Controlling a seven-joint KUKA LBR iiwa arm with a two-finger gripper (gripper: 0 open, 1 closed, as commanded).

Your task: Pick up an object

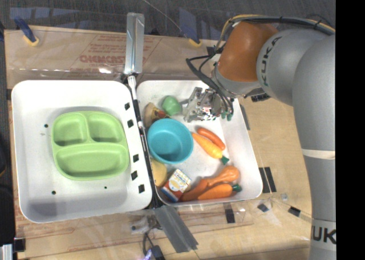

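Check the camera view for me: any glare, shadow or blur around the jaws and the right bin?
Camera view: lighting is even and soft, with no harsh glare on the right bin. The gripper is small and dark with cluttered detail, so its state is unreadable. The blue bowl and carrots are sharp. A faint shadow lies in the left bin's lower corner.

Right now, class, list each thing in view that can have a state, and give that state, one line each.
Green divided plate: lying flat in the left bin, nothing in its compartments.
Blue bowl: upright in the right bin, nothing inside.
Carrots: lying flat by the near wall.
Gripper: low over the right bin, beside the green ball.
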